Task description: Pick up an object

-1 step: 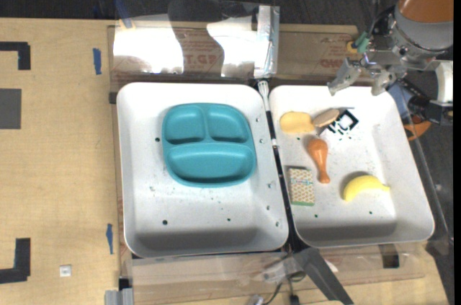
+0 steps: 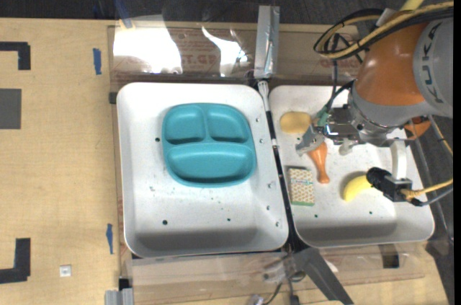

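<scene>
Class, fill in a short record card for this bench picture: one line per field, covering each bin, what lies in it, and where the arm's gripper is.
left bin: holds a teal divided plate
right bin: holds a tan round item, an orange carrot-like piece, a patterned card, a yellow banana-like piece
gripper: over the right bin, by the carrot-like piece's upper end
grasp: cannot tell

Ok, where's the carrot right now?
In the right bin, near its left-centre: the carrot lies just under the gripper, above the patterned packet.
</scene>
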Available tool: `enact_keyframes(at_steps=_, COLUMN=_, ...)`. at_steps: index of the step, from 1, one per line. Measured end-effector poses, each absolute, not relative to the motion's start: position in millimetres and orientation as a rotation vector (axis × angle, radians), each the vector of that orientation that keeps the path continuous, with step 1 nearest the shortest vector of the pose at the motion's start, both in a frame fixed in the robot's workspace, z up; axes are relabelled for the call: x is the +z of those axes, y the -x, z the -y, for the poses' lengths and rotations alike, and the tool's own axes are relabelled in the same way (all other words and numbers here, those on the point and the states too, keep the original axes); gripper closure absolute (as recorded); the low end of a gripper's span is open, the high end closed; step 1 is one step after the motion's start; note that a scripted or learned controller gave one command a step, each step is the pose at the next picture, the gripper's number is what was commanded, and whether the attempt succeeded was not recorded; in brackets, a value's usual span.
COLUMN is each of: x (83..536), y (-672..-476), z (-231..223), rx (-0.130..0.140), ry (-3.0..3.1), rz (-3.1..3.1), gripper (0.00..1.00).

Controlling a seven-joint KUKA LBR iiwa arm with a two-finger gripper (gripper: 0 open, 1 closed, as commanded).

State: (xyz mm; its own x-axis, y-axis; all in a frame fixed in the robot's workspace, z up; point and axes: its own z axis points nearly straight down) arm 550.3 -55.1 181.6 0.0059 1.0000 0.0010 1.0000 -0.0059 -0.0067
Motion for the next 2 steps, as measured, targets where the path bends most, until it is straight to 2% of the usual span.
enact_keyframes(at_steps=1, x=87.5, y=-577.0, z=99.5, rx=-0.006, ry=2.032, rz=2.401, gripper=0.00)
enact_keyframes(at_steps=2, x=99.6, y=-579.0, z=99.5, rx=-0.012, ry=2.037, rz=2.405, gripper=1.00)
